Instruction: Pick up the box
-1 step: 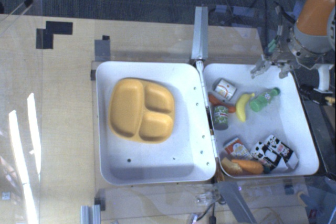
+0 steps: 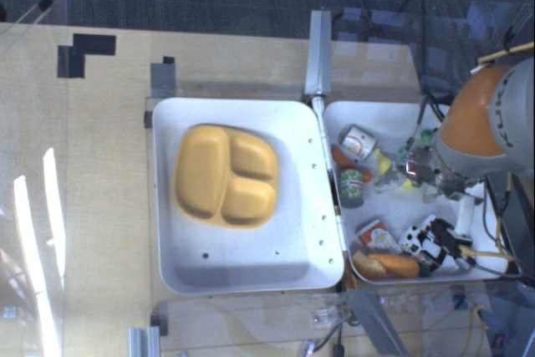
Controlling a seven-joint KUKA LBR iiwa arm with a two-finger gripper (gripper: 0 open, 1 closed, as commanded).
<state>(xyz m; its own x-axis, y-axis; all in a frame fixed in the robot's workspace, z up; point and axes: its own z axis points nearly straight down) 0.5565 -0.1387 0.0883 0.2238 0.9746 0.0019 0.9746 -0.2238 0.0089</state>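
Box (image 2: 378,235), small with a red and white printed face, lies tilted near the front of the right bin (image 2: 393,114), just behind an orange carrot-like toy (image 2: 389,265) that rests along the bin's front wall. Beside it to the right sits a black-and-white spotted toy (image 2: 420,240). Farther back in that bin are a small can with a white and red label (image 2: 358,142), a green and red item (image 2: 351,186), and a small yellowish piece (image 2: 385,165). The end effector (image 2: 425,171) hangs over the middle right of this bin, apart from the box; whether it is spread or pressed together cannot be told. The left bin (image 2: 292,255) holds a yellow three-compartment tray (image 2: 225,175). Both bins sit on the light wood worktop (image 2: 84,205).
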